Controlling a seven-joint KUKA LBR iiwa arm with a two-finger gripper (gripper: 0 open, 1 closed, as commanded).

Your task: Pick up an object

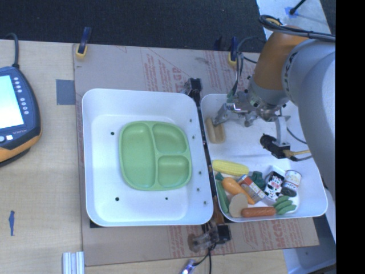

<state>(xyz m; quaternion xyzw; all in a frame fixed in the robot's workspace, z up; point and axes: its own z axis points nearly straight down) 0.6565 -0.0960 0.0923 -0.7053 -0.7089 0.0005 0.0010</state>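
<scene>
The reference landmark is the corn cob (230, 167), which lies in the right bin (308, 213) near that bin's left wall.

1. Gripper (246, 114): located above the far part of the right bin, beyond the corn cob and slightly to its right. Whether it is open or closed cannot be determined. No object is seen in its grasp.
2. Wooden block (215, 130): beyond the corn cob, against the same left wall, just to the left of the gripper.
3. Carrot (234, 186): just in front of the corn cob, on its near side.
4. Red-and-white packet (251, 188): to the near right of the corn cob, beside the carrot.
5. Cow-patterned box (275, 182): to the right of the corn cob, past the packet.
6. Sausage (258, 212): nearer than the corn cob, along the bin's front wall.
7. Left bin (100, 210): to the left of the corn cob, holding a green divided plate (154, 154).
</scene>
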